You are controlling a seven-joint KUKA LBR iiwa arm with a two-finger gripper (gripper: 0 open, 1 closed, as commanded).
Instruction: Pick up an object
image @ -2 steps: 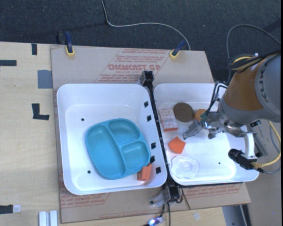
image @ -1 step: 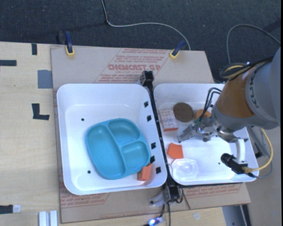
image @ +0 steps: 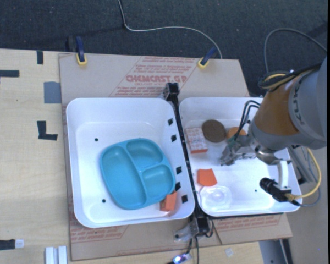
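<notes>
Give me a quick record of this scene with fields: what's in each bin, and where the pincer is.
left bin: light blue three-compartment plastic tray; small orange block at the tray's near right corner
right bin: round brown disc; small printed white and red packet; flat orange square; clear plastic lid
pincer: low in the right bin, right of the brown disc

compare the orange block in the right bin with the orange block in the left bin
The orange block in the right bin lies in the open on the bin floor; the orange block in the left bin is tucked against the blue tray, at the bin's near corner. The right one looks redder and broader. Both are small and blocky.
</notes>
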